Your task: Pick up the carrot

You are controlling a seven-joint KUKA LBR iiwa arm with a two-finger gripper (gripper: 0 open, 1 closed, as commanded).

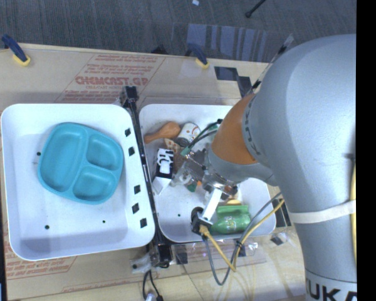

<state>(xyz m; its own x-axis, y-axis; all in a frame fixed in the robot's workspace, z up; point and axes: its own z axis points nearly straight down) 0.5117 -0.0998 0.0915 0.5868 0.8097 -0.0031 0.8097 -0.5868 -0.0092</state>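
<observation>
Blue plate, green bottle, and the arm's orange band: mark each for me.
Blue plate (80, 163): camera view, middle divider.
Green bottle (232, 219): camera view, its body.
Orange band (233, 142): camera view, its lit side.

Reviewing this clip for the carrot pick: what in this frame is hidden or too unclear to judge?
- Hand: camera view; the arm's wrist covers it, so open or shut is unreadable.
- Right bin: its middle and right side lie under the arm.
- Carrot: no item is clearly one; the orange-tan piece is too blurred to name.
- Green item: partly covered by the wrist and cables; identity unclear.
</observation>
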